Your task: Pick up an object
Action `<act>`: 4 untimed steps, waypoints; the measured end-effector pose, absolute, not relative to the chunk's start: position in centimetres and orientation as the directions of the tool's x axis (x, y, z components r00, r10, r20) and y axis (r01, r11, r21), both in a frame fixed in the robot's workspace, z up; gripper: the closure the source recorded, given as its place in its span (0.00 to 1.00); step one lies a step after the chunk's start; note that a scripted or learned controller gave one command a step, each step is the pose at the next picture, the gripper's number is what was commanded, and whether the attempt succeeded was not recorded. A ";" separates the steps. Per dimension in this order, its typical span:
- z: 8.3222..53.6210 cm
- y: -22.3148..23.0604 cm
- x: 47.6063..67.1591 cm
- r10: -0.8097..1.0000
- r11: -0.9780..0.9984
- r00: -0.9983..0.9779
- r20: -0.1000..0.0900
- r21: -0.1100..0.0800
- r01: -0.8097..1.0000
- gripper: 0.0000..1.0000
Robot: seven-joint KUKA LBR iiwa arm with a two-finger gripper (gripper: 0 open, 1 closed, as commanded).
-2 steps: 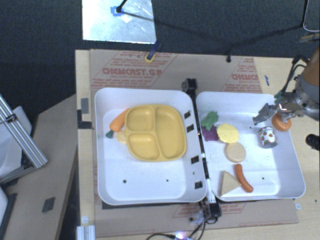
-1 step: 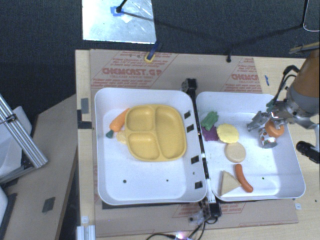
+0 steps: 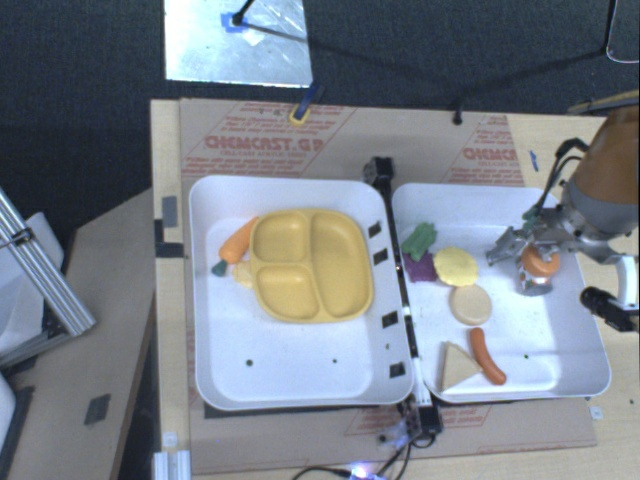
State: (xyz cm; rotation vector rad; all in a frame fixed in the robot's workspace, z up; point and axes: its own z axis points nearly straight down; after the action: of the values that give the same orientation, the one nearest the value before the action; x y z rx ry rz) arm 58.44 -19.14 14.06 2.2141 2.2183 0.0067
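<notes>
My gripper (image 3: 535,268) hangs low over the right side of the right bin (image 3: 575,368), under the grey wrist with its orange band. A small orange-and-white piece (image 3: 542,262) shows right at the gripper; I cannot tell whether it is a loose object or held. To the gripper's left lie a yellow round piece (image 3: 456,265), a beige round piece (image 3: 471,305), a green toy (image 3: 418,239) and a purple one (image 3: 421,267). Nearer the front lie a red sausage (image 3: 487,355) and a pale wedge (image 3: 456,366).
The left bin (image 3: 215,368) holds a yellow divided plate (image 3: 306,265), with an orange carrot (image 3: 236,242) against its left side. A black divider (image 3: 397,268) runs between the bins. A metal sheet (image 3: 238,26) lies beyond the bench.
</notes>
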 end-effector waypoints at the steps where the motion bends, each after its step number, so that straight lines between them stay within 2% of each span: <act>1: 13.6 -19.2 58.5 1.000 0.002 -0.002 -0.003 0.011 1.000 0.00; 2: 14.7 -19.3 58.6 1.000 0.002 -0.002 -0.006 0.014 1.000 1.00; 3: 21.1 -19.7 58.4 1.000 0.003 -0.003 -0.003 0.008 1.000 1.00; 4: 22.6 -19.7 58.5 1.000 0.004 -0.004 -0.002 0.004 1.000 1.00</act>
State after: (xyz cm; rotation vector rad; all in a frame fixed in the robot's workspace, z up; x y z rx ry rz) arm 58.55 -19.71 22.57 2.2145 2.2225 0.0032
